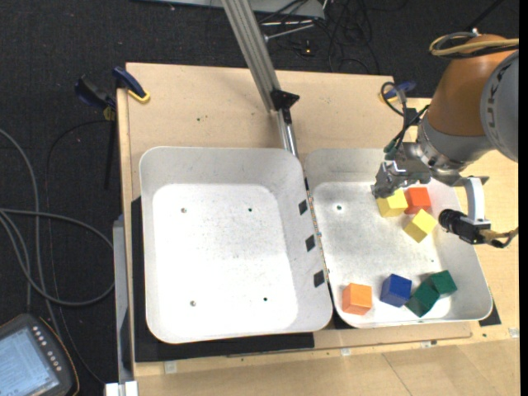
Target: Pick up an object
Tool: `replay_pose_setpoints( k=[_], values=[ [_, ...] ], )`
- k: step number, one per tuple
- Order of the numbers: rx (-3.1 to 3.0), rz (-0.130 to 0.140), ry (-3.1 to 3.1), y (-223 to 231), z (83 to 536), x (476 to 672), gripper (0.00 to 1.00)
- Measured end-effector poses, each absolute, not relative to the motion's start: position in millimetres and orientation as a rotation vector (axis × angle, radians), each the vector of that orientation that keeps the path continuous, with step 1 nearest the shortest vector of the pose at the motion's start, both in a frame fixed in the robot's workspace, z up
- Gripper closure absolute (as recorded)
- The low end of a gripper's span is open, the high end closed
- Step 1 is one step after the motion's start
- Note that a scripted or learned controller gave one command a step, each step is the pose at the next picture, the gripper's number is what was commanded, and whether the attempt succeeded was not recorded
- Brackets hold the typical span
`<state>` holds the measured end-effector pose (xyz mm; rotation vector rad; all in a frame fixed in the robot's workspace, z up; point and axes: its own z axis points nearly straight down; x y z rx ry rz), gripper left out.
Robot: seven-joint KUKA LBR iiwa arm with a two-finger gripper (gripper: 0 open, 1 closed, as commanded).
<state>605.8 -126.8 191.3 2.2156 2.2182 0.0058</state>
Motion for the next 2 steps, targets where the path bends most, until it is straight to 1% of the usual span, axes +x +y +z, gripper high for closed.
replay_pose_setpoints(
  k=[1, 2],
  values=[
    [2.215, 0.006, 2.219, -127.1, 238.9, 607.4, 1.0],
    [2.223, -0.004, 2.223, -126.7, 202.7, 607.2, 1.0]
  ],
)
